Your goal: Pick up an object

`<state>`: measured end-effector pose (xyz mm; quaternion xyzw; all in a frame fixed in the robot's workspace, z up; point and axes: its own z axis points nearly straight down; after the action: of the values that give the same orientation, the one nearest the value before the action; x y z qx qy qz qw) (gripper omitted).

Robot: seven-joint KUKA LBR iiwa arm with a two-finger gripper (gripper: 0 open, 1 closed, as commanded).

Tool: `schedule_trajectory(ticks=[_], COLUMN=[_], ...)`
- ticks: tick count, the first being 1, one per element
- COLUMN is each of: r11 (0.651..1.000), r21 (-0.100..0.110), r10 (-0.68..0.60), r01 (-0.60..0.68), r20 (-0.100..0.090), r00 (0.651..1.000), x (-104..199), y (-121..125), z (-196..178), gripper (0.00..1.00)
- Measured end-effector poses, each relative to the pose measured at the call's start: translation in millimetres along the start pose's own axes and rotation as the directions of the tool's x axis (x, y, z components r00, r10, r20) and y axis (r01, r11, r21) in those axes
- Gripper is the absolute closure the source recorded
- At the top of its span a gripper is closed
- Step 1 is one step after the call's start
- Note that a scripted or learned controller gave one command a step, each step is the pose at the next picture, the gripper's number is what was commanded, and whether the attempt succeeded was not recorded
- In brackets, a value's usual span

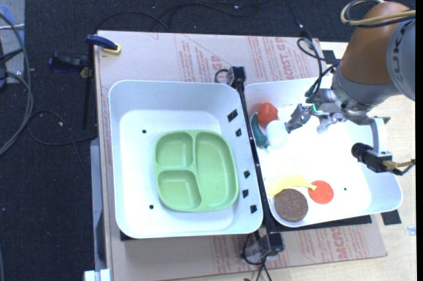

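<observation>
Red printing runs over the brown cardboard sheet (178, 51) under the two bins, seen reversed or upside down and too broken to read as words, while the grey arm (403, 61) carries dark letters by its orange band that look like part of "KUKA".

Two white bins (125, 141), one green tray (196, 170), five small objects (291, 204).
</observation>
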<state>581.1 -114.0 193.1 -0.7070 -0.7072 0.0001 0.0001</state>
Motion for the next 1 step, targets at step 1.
schedule_trajectory(ticks=[1], r11=[1.000], r21=[-0.001], r10=[0.000], r01=[0.000], r20=[0.001], r00=[1.000], x=[-4.2], y=[9.1], z=[101.4], gripper=[0.00])
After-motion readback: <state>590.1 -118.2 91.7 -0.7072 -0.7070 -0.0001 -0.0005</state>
